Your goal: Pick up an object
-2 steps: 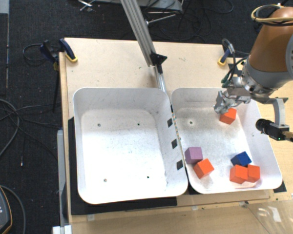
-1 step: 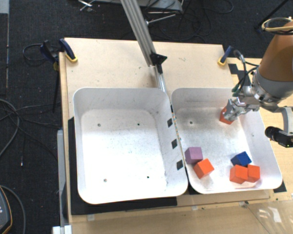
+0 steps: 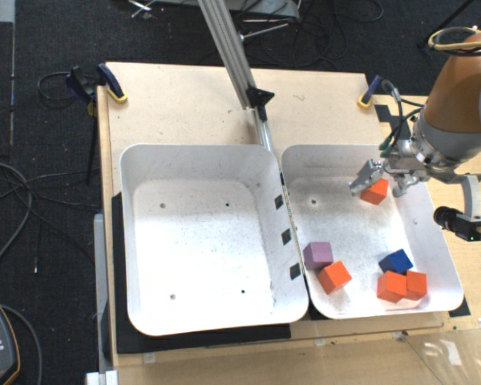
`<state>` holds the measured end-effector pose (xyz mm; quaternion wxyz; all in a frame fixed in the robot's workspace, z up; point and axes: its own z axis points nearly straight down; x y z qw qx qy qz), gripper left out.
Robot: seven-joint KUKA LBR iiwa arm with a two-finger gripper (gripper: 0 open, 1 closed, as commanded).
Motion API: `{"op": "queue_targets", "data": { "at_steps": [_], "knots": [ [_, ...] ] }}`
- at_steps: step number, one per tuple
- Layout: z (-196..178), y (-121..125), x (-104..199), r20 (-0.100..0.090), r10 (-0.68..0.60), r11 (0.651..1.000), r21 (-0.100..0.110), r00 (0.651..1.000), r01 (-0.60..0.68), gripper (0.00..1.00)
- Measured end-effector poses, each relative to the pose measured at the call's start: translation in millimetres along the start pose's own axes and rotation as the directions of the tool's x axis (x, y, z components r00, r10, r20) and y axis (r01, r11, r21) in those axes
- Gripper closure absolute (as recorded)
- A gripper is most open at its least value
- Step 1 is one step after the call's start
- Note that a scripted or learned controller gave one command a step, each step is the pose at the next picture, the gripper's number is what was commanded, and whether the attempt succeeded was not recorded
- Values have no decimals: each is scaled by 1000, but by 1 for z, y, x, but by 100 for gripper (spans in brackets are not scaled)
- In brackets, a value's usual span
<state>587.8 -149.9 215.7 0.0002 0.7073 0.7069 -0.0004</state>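
Already my claw (image 3: 382, 180) pinched an orange cube (image 3: 374, 192) between its fingers, above the right bin (image 3: 337, 167). Whether it was lifted clear, I could not tell.

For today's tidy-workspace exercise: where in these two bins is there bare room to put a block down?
The left bin is bare across its floor. In the right bin, the far-left stretch is free. The near-right corner is crowded with the purple block, blue block and orange blocks.
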Motion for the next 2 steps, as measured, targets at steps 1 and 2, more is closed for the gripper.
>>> {"op": "queue_targets", "data": {
  "at_steps": [1,2],
  "knots": [
    [105,-27,-44,-1,3,1000,8,1000,-3,0],
    [121,38,-65,1,-4,1000,-4,1000,4,0]
  ]
}}
